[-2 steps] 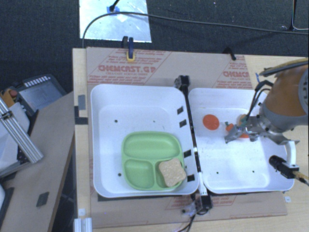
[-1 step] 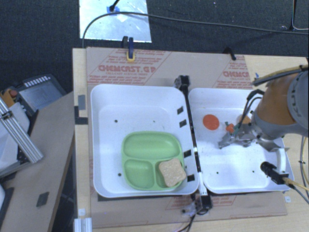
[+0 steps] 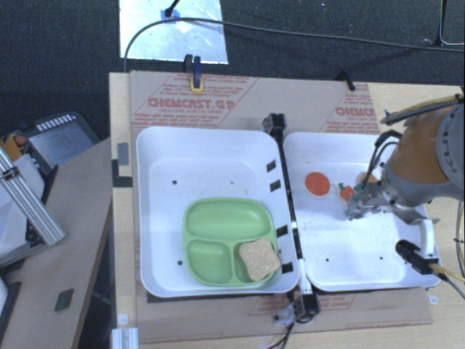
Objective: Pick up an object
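In the right bin (image 3: 320,271), at mid-right of the frame, an orange disc (image 3: 317,183) lies just left of the pincer (image 3: 354,208), whose grip state cannot be told.

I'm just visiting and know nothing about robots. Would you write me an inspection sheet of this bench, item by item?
Surface: two shallow white plastic bins side by side, left bin and right bin, on a cardboard sheet.
Job's things: round orange-red disc and a small orange piece in the right bin.
Clutter: green divided plastic tray in the left bin, with a tan sponge-like block in its lower right compartment.
Gripper: gripper low over the right bin, beside the small orange piece; finger state unclear.
Cables: black cable across the dark floor behind the bench.
Surroundings: shiny metal plate, yellow clamp.
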`<state>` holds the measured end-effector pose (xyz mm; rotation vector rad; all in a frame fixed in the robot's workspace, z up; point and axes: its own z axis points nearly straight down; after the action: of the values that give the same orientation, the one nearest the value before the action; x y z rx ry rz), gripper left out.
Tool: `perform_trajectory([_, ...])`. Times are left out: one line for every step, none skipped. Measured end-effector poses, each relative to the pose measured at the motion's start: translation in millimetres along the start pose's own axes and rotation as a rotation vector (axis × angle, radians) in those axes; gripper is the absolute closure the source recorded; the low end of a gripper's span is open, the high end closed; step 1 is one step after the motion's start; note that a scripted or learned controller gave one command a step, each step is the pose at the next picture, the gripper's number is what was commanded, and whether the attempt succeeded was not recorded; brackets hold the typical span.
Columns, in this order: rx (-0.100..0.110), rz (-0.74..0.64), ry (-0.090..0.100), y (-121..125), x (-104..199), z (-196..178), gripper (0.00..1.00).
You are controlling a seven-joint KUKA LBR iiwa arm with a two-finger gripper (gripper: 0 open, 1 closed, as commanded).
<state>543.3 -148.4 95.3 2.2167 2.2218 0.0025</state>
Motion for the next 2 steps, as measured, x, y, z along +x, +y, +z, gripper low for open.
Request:
perform_trajectory([-0.002, 0.001, 0.0, -4.1, -1.3, -44.9, 1.0])
perform_trajectory([-0.004, 0.0, -0.002, 3.4, -10.9, -98.3, 1.0])
